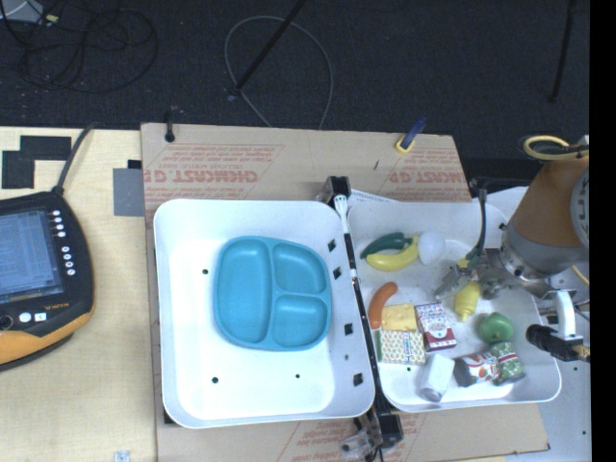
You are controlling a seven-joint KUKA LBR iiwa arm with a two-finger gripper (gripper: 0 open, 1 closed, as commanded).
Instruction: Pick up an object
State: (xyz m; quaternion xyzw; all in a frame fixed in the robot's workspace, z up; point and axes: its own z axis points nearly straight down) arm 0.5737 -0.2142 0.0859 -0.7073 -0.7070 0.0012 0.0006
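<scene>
While gripper [469, 282] hovered low in right bin [549, 385] over small yellow piece [466, 301], finger state: cannot tell. Advice was straight descent, centred, clear of green ball [496, 328].

A blue divided plate [272, 293] lies in the left white bin [183, 373]. Left of that bin, well apart, a control pendant [38, 277] rests on the worktop [106, 393]. Beyond the bin, black cables [279, 56] loop across dark floor [433, 56].
</scene>
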